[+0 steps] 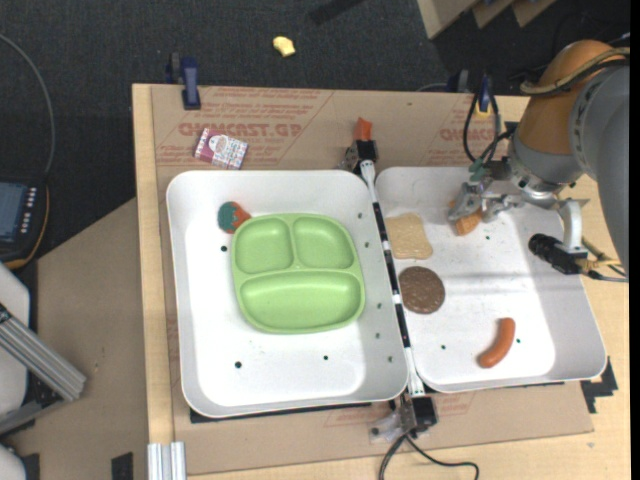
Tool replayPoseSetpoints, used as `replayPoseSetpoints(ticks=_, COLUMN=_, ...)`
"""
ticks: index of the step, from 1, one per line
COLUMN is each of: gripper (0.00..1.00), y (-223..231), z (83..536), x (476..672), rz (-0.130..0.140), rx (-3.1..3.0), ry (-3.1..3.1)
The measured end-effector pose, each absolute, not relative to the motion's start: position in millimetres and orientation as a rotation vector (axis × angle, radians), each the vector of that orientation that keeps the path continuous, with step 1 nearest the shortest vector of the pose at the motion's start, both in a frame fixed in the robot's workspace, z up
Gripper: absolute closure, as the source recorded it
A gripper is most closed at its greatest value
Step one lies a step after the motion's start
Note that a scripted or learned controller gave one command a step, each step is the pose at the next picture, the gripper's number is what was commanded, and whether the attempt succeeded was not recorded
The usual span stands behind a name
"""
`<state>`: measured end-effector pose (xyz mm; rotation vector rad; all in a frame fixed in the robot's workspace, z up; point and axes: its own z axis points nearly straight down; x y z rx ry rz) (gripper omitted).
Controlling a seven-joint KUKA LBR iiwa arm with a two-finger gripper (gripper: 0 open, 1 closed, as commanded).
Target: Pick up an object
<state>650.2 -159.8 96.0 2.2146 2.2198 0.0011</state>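
Observation:
The right bin [560,308] holds a tan bread slice [408,236], a round brown patty [421,290], a red-orange sausage [496,343] and a small orange piece [467,226]. My gripper [474,208] hangs low over the bin's back part, reaching in from the right. Its tip is right at the small orange piece, and I cannot make out whether it touches or grips it. In the left bin [200,298] lie a green divided plate [297,271] and a small red and teal object [234,216] beside the plate's back left corner.
A black ridge [385,258] runs between the two bins. A small pink card [221,148] lies on the cardboard behind the left bin. Blue clamps [187,78] and an orange clip [362,128] sit along the bench's back edge.

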Motion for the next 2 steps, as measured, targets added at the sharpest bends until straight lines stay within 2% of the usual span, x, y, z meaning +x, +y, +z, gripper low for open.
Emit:
replayPoseSetpoints(ticks=1, gripper=1.00, y=-39, z=192, x=669.7, rz=0.017, rx=2.203, ry=2.230)
replayPoseSetpoints(ticks=2, gripper=1.00, y=18, z=197, x=619.9, rz=0.000, rx=2.217, ry=2.232)
